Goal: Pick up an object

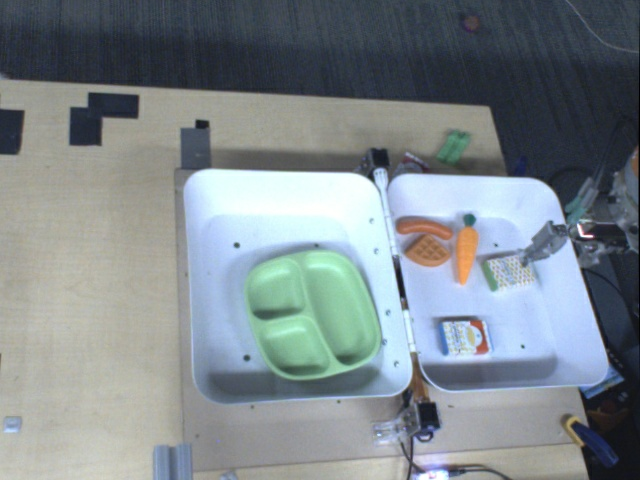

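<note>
- Your jaws [541, 242] sit at the sponge's [509, 273] corner in the right bin [560, 363]; whether they're parted or gripping, I cannot tell.
- Risk: an off-centre pinch may flip it away.

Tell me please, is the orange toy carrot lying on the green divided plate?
No, the orange toy carrot lies in the right white bin.

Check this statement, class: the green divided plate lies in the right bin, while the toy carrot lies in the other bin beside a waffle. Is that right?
Not quite. The camera view shows the green divided plate in the left bin, not the right. The toy carrot does lie in the other bin, beside the waffle.
</note>
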You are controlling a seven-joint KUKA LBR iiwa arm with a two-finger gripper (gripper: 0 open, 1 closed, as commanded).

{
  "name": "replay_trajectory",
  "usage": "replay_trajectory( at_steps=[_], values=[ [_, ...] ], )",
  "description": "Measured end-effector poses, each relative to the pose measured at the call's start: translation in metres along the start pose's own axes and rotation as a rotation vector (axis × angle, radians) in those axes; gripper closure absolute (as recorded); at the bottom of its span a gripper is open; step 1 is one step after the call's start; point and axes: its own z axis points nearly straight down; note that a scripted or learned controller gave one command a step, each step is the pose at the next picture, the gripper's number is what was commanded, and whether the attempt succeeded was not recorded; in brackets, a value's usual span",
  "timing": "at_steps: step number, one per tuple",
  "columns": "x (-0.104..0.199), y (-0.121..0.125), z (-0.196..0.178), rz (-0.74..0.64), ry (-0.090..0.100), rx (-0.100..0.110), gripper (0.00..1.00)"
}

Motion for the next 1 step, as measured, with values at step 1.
replay_trajectory(
  at_steps=[1],
  values=[
    [-0.0329,0.0272,0.1108,0.003,0.001,0.003,0.00]
  ],
)
